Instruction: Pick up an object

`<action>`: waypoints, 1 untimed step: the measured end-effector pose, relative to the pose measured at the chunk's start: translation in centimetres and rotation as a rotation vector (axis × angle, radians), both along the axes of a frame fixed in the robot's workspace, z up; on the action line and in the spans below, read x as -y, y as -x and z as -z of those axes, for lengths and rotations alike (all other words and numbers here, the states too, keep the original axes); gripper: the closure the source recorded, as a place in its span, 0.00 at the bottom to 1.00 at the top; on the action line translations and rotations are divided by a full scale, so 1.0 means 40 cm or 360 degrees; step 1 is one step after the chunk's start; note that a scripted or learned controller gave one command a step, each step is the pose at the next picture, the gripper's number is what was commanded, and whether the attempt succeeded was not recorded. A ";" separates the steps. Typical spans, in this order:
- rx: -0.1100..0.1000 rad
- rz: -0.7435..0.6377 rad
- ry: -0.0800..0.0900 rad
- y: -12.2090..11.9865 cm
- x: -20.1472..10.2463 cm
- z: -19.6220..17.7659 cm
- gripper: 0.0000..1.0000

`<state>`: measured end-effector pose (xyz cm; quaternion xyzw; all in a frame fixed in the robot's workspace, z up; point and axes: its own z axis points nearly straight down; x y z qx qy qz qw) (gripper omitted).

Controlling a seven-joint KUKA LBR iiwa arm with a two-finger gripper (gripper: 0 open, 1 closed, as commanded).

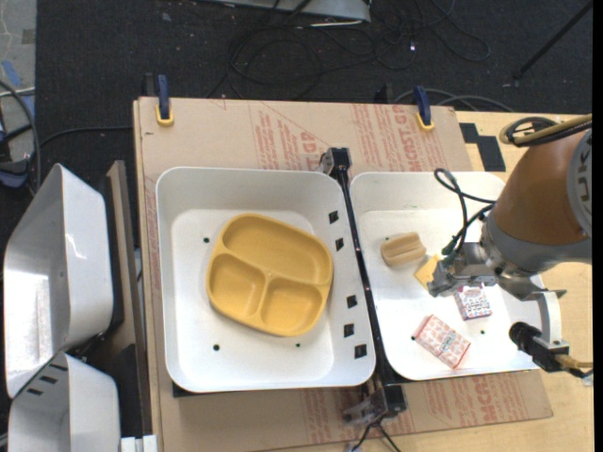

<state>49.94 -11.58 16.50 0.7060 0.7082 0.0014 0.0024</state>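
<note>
gripper (450, 279): down low in the right bin (396, 188), can't tell its grip, too dark
yellow piece (426, 270): right beside gripper, maybe touching
tan block (403, 250): just left
pink box (443, 340): near front
left bin (179, 281): yellow tray (268, 274)

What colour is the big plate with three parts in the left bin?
The divided plate is yellow all over, plain with no pattern, as the camera view shows.

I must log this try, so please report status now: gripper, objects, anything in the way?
Gripper low in right bin, beside yellow piece. Tan block, two patterned packets lying free. Yellow tray in left bin.
</note>
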 end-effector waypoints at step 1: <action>0.0003 -0.0003 0.0001 -0.015 0.004 -0.157 1.00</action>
